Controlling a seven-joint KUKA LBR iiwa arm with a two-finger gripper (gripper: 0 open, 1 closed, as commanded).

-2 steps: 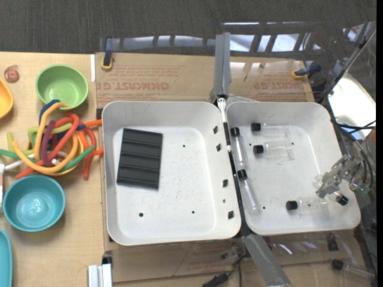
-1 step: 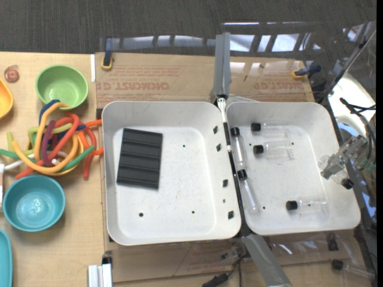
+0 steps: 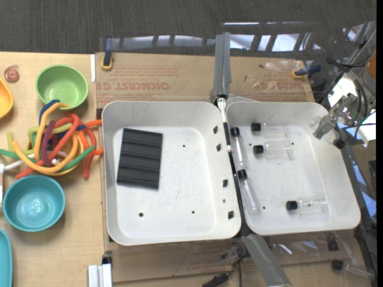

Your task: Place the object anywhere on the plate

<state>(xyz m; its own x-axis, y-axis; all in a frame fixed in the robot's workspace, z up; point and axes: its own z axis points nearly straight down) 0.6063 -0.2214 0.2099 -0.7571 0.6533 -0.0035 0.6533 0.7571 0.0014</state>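
Note:
A black ribbed rectangular plate (image 3: 140, 158) lies flat in the left part of the left bin (image 3: 114, 220). Several clear tubes with black caps lie in the right bin (image 3: 341, 220): one near the back (image 3: 269, 130), one just in front of it (image 3: 274, 150), one near the front (image 3: 306, 205). Two more tubes (image 3: 239, 160) lie end to end along that bin's left wall. My gripper (image 3: 328, 125) hangs over the right bin's back right corner, apart from every tube. Nothing shows in its grasp.
On the wooden table at the left sit a green bowl (image 3: 61, 86), a teal bowl (image 3: 33, 202) and a tangle of coloured cords (image 3: 57, 142). Cardboard (image 3: 155, 79) lies under the bins. A metal rail (image 3: 222, 64) runs behind the divide between them.

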